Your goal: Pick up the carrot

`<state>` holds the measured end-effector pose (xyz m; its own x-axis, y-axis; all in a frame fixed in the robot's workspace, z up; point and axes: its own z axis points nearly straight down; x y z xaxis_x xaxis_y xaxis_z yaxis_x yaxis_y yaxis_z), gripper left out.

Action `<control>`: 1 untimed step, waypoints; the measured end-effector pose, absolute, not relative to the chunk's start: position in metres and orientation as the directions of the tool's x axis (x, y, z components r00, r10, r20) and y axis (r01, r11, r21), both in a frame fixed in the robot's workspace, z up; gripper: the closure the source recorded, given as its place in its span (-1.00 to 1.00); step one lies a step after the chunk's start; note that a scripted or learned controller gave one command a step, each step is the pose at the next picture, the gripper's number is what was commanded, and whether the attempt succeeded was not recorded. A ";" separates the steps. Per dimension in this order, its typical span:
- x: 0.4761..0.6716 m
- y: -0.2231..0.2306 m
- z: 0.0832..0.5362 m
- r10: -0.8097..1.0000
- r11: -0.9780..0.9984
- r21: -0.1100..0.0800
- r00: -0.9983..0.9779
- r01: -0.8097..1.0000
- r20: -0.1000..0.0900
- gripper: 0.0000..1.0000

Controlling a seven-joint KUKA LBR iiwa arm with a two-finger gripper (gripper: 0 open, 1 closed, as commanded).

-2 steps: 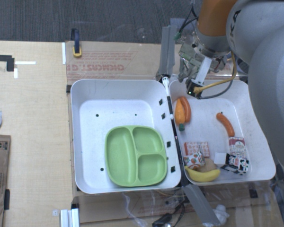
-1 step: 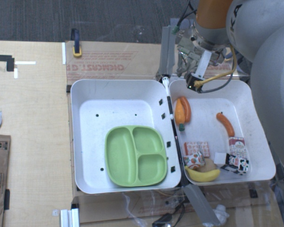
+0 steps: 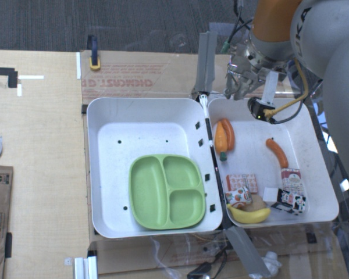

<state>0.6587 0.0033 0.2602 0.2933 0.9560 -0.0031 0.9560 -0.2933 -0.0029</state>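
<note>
Lengthwise, carrot (image 3: 224,136) lies near-vertical, green stem toward viewer.

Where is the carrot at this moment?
The carrot lies in the right bin, against its left wall near the back, left of the sausage and below the gripper.

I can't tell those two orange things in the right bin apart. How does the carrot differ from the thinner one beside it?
The carrot is thick, paler orange, with a green tip at its lower end; the sausage-like piece is slim, redder, with no green. The carrot lies close to the bin's left wall, nearly straight up the picture; the sausage-like piece lies further right, slanted and slightly curved. Both are long toy foods lying flat in the same white bin.
</note>
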 end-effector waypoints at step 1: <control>0.647 -0.025 0.271 0.993 -0.117 -0.002 0.117 0.993 -0.002 1.00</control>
<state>0.6474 -0.0255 0.2708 0.1167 0.9932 -0.0021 0.9932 -0.1167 -0.0021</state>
